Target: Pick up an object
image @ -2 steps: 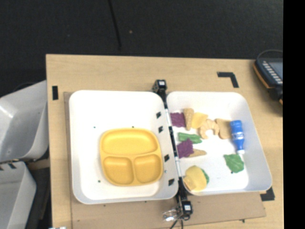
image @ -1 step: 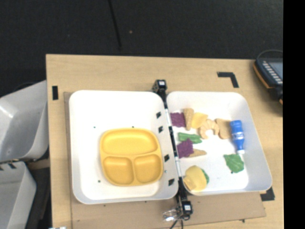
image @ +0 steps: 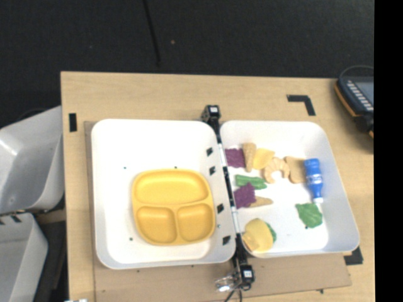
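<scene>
Yellow tray (image: 171, 214), white bins (image: 107, 168), blue bottle (image: 313, 177), purple (image: 235, 158) and green toys (image: 309, 214)

Tray (image: 171, 206) in left bin (image: 107, 168); toys (image: 271, 187) in right bin (image: 334, 187).

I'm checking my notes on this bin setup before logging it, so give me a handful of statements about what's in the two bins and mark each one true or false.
1. The yellow divided tray lies in the left bin. True.
2. The blue bottle lies in the left bin. False: it lies in the right bin, near its right side.
3. The toy burger sits at the near left corner of the right bin. True.
4. The yellow divided tray has food in its compartments. False: nothing lies in its three compartments.
5. The green leafy toy lies nearer the camera than the blue bottle. True.
</scene>
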### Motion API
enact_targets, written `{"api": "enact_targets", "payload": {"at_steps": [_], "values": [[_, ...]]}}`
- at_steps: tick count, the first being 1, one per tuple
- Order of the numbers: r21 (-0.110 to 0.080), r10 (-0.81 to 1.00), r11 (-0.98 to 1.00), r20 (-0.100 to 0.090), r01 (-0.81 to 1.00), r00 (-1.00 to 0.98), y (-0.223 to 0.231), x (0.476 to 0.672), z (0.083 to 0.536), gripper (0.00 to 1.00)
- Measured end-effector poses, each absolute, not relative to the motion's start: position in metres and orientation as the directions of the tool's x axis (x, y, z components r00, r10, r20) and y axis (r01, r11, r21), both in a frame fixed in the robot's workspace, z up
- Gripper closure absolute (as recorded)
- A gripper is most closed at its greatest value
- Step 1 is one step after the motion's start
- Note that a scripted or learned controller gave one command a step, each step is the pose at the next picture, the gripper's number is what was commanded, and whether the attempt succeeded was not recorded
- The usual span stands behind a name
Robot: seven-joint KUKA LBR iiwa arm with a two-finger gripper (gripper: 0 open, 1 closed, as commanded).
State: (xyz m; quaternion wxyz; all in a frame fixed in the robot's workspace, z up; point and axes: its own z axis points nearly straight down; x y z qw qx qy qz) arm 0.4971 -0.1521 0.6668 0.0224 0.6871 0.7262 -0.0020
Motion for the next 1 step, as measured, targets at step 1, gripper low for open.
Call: {"api": "enact_targets", "payload": {"at_steps": [1], "values": [[0.031,0.998,0.057,-0.038,0.998,-0.056,-0.1523,0.4978,0.6774,1.0]]}}
